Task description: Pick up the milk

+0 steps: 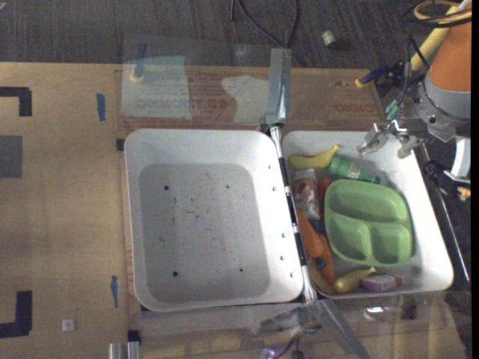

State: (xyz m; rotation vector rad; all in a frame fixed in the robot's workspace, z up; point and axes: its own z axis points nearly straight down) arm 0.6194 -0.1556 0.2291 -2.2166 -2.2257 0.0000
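White right bin (434,271) holds milk carton (304,189) against left wall, untouched. Gripper (387,137) hovers over far right corner, fingers spread, grasping nothing. Approach, grasp, lift all left.

One camera sits high above the bench (60,200) and looks down at a slant, so the dark floor (150,13) shows along the top of the picture. It is far enough back to take in both white bins at once: the right bin (438,264) lies just below and beside the gripper (388,138), and the left bin (142,152) lies well off to the gripper's left side in the picture. The arm (453,66) comes in at the right edge, up near the top corner, close to the camera's side of view.
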